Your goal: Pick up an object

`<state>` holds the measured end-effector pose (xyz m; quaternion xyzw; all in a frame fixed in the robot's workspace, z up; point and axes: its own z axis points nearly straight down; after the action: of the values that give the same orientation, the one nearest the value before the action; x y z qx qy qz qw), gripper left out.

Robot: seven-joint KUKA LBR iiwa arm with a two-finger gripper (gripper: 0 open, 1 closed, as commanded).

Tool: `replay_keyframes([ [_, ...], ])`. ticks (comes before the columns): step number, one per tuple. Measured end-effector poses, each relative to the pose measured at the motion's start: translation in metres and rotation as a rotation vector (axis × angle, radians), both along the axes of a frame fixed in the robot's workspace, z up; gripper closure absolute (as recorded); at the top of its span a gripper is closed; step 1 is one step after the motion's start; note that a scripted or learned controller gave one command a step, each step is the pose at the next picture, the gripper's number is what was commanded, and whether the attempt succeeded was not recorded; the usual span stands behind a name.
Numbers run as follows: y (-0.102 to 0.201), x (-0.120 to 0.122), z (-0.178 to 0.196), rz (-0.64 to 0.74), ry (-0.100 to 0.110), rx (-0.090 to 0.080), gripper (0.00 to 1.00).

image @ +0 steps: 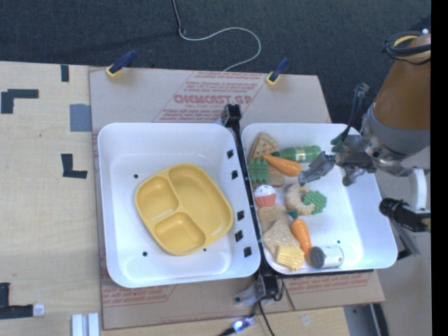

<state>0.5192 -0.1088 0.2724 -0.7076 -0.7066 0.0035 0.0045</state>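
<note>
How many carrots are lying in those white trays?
2, both in the right bin. One carrot lies near the far end beside the green bottle; the other carrot lies nearer the front, above the small can. More could be buried in the pile.

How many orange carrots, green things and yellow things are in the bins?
Orange carrots: 2, one near the top and one lower down.
Green things: 3, a bottle, a bumpy piece at left and another at right.
Yellow things: 2, the plate and a corn piece.
Total: 7
</note>
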Motion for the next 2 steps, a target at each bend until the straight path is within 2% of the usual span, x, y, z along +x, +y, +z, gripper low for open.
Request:
replay_keyframes([
  [1, 0.000, 0.002, 0.005, 0.002, -0.010, -0.002, 0.00],
  [2, 0.005, -0.007, -0.044, 0.002, -0.006, -0.001, 0.00],
])
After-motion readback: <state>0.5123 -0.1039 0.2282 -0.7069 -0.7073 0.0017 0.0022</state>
